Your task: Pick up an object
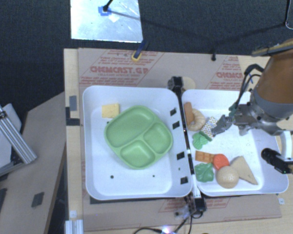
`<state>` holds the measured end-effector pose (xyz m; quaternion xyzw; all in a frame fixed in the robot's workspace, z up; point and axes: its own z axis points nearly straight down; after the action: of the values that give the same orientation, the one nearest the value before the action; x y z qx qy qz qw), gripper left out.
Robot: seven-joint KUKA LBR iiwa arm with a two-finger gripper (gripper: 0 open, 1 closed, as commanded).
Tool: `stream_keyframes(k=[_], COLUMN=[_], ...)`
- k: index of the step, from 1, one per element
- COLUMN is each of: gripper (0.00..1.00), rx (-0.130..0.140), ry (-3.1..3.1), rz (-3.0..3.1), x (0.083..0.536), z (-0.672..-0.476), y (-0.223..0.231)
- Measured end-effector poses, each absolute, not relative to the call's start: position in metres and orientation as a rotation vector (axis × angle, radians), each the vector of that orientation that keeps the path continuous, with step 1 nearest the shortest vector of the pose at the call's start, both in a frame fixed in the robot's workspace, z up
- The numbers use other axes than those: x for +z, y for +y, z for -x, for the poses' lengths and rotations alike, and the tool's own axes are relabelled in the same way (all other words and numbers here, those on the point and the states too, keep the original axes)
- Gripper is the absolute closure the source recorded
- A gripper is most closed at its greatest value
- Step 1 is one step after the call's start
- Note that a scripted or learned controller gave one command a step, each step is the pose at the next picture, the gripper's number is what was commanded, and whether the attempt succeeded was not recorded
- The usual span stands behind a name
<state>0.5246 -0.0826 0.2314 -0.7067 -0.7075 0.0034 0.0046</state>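
The pincer [219, 126] hangs just right of the checkered object [209, 126]; its state cannot be told. It should centre over the object before pinching.

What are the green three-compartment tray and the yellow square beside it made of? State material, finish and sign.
Green three-compartment tray: probably moulded plastic, smooth and semi-matte; soft sheen, rounded dividers. Yellow square: possibly foam or sponge, matte; flat, dull face, too small to be sure.

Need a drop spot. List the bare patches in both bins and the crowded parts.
Left bin: bare floor along its front edge below the green tray, and right of the yellow block. Right bin: bare middle strip beneath the tool. Crowded: its left side and front, with toy food.
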Motion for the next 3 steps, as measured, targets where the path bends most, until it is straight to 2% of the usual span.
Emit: stream_keyframes(k=[1, 3], gripper=[0.00, 0.00], rx=[-0.003, 0.002], ry=[-2.226, -2.221], rz=[2.219, 2.219], x=[0.238, 0.152], z=[-0.527, -0.529], y=[-0.083, -0.089])
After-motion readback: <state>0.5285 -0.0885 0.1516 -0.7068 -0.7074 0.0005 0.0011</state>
